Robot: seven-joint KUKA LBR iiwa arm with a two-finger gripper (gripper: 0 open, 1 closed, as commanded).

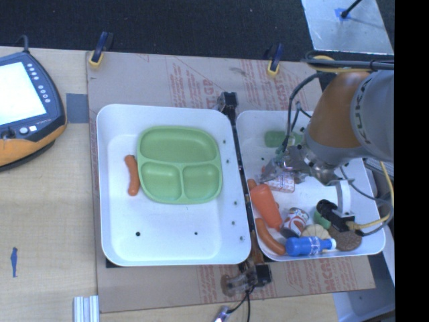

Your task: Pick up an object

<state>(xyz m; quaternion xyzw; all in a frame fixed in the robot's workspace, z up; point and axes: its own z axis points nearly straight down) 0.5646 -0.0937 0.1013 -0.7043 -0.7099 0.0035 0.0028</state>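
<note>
Wooden bench (47, 206), two white bins | gripper (285, 170) lowered into right bin (375, 243) over clutter; finger state cannot be told | carrot (266, 205) nearby | a single, separated item should be targeted.

You see the arm (348, 116) reaching over the right bin (249, 123), its gripper (285, 170) low among the clutter there: a carrot (266, 205), a blue bottle (307, 246), a can (295, 218). In the left bin (114, 233) a green tray (179, 164) lies beside a sausage (132, 174).
</note>
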